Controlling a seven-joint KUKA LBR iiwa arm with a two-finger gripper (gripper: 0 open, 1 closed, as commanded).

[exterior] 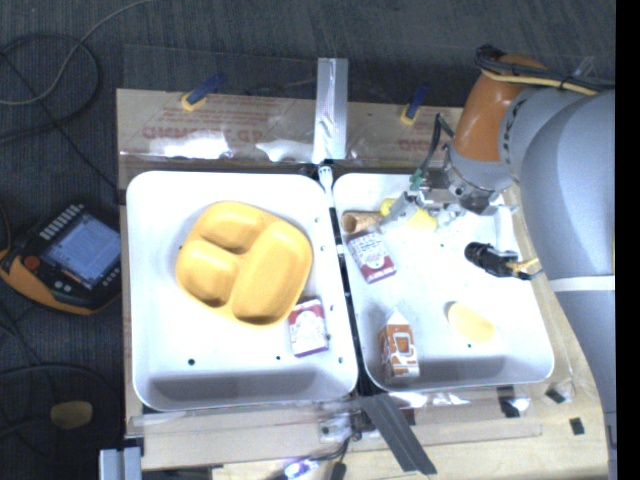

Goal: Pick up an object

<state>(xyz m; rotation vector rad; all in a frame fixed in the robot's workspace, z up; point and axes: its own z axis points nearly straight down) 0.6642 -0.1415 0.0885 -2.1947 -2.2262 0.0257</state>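
Observation:
My gripper (432, 196) hangs low over the far end of the right bin (520, 368), below the arm's orange band (487, 118). Right under it lies a small yellow piece (422, 217). Just left of it are a brown cone-like item (359, 221) and a small yellow bit (386, 208). Also in the right bin are a red-and-white carton (371, 257), an orange carton (398, 353) and a flat pale yellow object (470, 322). I see nothing held in the gripper.
The left bin (160, 368) holds a large yellow lumpy object (243, 260) and a small red-and-white carton (308, 327). A black part with a yellow tip (492, 258) juts in at the right bin's right side. The arm's grey body (580, 198) covers the right edge.

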